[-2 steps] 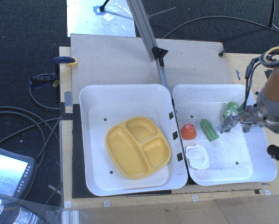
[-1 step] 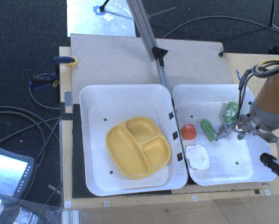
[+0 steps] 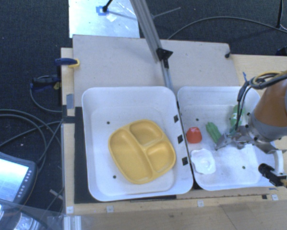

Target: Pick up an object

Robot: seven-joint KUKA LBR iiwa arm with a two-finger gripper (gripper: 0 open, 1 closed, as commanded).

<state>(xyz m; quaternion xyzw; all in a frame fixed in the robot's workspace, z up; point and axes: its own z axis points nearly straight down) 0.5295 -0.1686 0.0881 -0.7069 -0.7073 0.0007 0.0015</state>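
Note:
The right bin holds a small red object, a dark green oblong piece, a white crumpled item and a pale green object partly behind the arm. My gripper is low in this bin, just right of the dark green piece and above the white item. Nothing can be made out held in it. The orange-banded wrist hides the bin's right part.
A yellow divided plate lies in the left bin. A slanted metal pole crosses the board behind the bins. Cables and a blue-and-yellow clamp sit at the bench's left.

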